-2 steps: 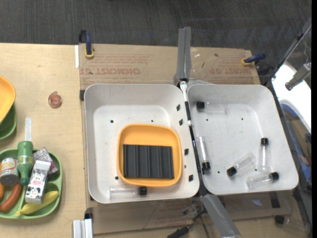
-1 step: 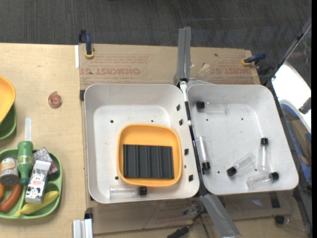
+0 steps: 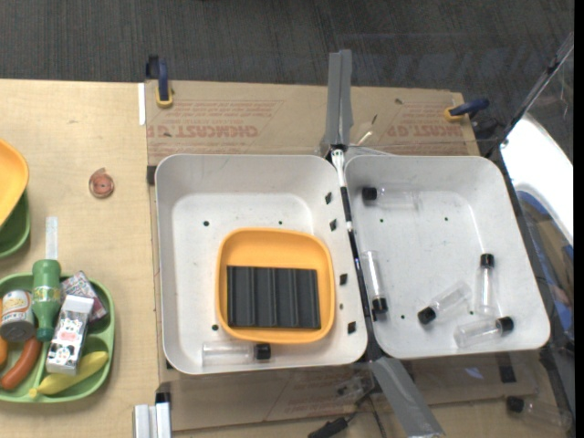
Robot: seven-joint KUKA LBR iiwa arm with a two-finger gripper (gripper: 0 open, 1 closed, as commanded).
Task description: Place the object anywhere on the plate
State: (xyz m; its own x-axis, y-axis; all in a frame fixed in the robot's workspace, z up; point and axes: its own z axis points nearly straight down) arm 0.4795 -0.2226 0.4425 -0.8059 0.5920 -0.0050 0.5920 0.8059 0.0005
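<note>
At the near edge of the left bin (image 3: 173, 245), a clear vial (image 3: 233, 353) with a black cap lies on its side along the front wall. It is just beside the near rim of the yellow plate (image 3: 274, 243) but not on it. The plate sits in the middle of that bin, and a black ridged insert (image 3: 274, 297) covers most of its floor.

On the bench (image 3: 73, 135) to the left, a green tray (image 3: 96, 359) holds toy food: a green bottle (image 3: 45, 295), a small can (image 3: 15, 307), a carton (image 3: 66, 331), a sausage (image 3: 18, 365) and a banana (image 3: 68, 377).

In the right bin (image 3: 429, 167), two capped vials (image 3: 479, 329) (image 3: 443, 302) lie close together near the front right corner. A third vial (image 3: 486, 279) stands lengthwise just beyond them. A fourth vial (image 3: 372, 281) rests along the bin's left wall, and a fifth (image 3: 388, 195) lies near the far left corner.

Farther off, a small pink disc (image 3: 102, 184) sits on the bench, and a yellow bowl (image 3: 9, 185) is cut off by the left edge. Cardboard (image 3: 237, 121) runs under the far side of both bins, held by two clamps (image 3: 161, 85) (image 3: 464, 110).

The state of the end effector cannot be told.
</note>
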